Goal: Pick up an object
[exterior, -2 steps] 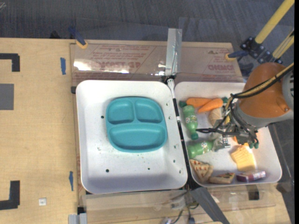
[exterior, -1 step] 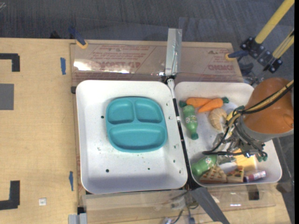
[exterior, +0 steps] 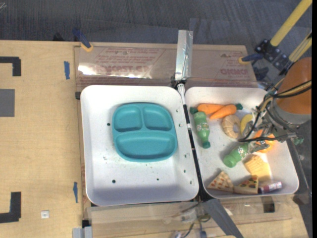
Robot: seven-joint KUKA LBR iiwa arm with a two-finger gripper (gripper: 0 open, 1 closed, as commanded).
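From my seat the arm (exterior: 297,95) runs off the right edge, and its wrist and cables cover the gripper (exterior: 262,133) — I can't make out its fingers. The yellow item (exterior: 246,124) beneath is partly hidden. The orange piece (exterior: 269,144) behind the cables — unidentifiable.

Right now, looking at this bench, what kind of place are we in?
Probably a robotics lab bench set up for pick-up trials: two white bins taped to a board, toy food such as a carrot and a green bottle, and a robot arm reaching in.
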